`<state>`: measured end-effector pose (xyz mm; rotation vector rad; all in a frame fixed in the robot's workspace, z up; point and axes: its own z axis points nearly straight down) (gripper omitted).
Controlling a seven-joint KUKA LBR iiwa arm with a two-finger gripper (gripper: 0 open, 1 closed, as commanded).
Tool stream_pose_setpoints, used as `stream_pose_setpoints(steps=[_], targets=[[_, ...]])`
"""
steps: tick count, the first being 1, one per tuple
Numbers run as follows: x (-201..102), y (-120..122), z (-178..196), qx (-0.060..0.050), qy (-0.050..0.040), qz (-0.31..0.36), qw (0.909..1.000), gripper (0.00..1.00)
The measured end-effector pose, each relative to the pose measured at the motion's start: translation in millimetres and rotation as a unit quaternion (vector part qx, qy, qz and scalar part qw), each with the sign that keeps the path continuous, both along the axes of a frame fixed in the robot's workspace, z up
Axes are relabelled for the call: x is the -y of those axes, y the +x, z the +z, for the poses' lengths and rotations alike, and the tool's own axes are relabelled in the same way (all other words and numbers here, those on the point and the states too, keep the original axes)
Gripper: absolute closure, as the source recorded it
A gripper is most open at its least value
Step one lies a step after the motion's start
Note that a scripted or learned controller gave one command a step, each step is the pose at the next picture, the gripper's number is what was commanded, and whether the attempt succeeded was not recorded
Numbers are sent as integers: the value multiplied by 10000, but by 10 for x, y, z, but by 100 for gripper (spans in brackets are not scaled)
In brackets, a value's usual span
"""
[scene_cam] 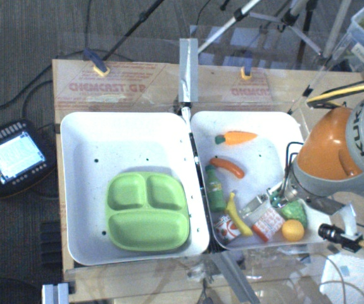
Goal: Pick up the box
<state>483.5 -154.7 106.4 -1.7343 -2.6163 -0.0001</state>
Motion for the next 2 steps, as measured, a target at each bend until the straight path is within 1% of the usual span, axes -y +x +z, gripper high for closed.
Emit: stream_pose_setpoints(steps=[1, 2], targets=[[149, 41, -166, 48, 15, -913, 9958, 0], [-59, 43, -162, 86, -54, -430, 9990, 0]])
